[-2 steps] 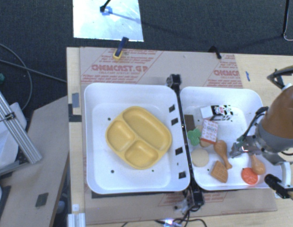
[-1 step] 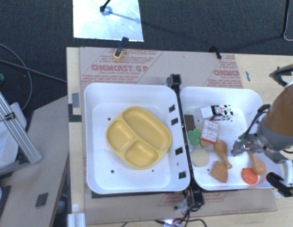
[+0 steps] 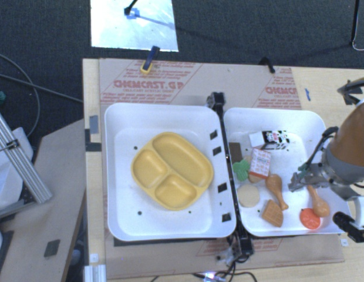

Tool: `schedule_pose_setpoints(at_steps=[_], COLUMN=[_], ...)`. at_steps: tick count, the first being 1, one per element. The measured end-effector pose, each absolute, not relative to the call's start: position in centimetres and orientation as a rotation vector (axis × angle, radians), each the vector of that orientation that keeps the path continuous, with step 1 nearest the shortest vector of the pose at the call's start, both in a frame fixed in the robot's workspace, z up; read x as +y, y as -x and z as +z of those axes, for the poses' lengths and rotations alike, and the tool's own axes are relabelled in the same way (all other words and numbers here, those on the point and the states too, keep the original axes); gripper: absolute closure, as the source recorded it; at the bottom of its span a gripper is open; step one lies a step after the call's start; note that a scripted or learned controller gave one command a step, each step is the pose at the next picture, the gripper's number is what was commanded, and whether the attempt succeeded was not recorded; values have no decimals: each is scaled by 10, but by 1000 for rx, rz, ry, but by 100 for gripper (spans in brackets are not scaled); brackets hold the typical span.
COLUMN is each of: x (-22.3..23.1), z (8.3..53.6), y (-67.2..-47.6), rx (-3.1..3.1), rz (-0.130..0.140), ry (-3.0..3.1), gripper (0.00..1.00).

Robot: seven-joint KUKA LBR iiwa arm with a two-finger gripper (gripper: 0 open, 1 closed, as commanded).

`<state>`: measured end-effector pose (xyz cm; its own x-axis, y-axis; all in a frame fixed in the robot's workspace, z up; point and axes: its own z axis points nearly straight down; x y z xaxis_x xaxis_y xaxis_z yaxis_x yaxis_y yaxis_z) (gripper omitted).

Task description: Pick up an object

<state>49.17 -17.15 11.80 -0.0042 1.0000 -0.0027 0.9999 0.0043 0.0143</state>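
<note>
Several small toys are scattered in the right bin [image 3: 314, 119] — nearest the gripper [image 3: 303, 180] is an orange drumstick [image 3: 317, 201], just below it, its long axis slanted toward the bin's near right corner. How the gripper is set cannot be told.

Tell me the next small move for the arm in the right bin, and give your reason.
Probably a short, straight descent. The gripper sits above the right bin, right beside the orange drumstick-shaped toy that lies slanted toward the red round piece. Nothing shows between the fingers, so lowering onto the toy's thin end seems the nearest chance at a pick.
</note>
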Motion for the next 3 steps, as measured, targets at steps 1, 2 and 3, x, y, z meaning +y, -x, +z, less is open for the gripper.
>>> schedule_pose_setpoints(at_steps=[1, 2, 3], x=[-105, -108, -83], z=[104, 103, 84], y=[-488, -487, -487], rx=[2226, 2221, 2224], rz=[5, 1, 1], ry=[-2210, -2217, -2215], gripper=[100, 0, 0])
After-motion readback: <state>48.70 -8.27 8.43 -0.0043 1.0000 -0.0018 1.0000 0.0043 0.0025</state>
